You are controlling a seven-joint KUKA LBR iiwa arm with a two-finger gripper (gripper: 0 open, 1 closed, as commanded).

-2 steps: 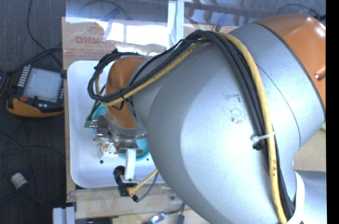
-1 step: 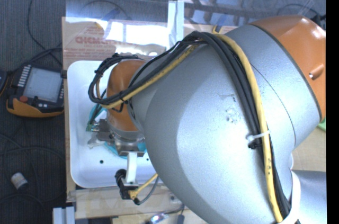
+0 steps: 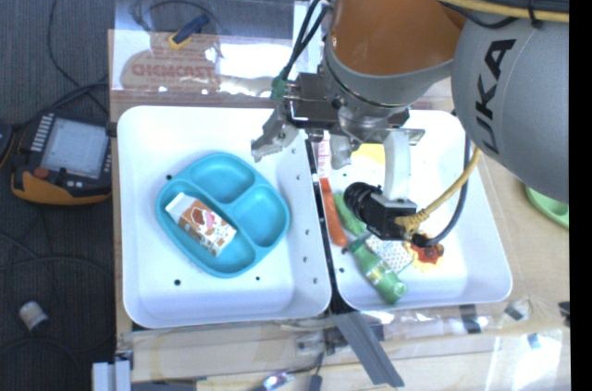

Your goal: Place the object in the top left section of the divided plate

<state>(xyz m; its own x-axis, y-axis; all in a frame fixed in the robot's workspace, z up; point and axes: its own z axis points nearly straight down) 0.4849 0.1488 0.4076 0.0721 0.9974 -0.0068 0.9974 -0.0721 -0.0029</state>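
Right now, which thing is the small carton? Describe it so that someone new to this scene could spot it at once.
Find the left bin of the two white ones; a blue divided plate lies in it. The carton lies flat in the plate's lower left section. It is white with a printed orange-brown picture, and it is the one thing on the plate.

Arm (image 3: pixel 444 19) cut off at top, right bin (image 3: pixel 481 278) partly hidden beneath it

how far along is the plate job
Partly done at best: a small printed carton already lies in the blue divided plate, in its lower-left section. The gripper hovers above the bins' divider, nothing visibly held. The top left section still lacks an object.
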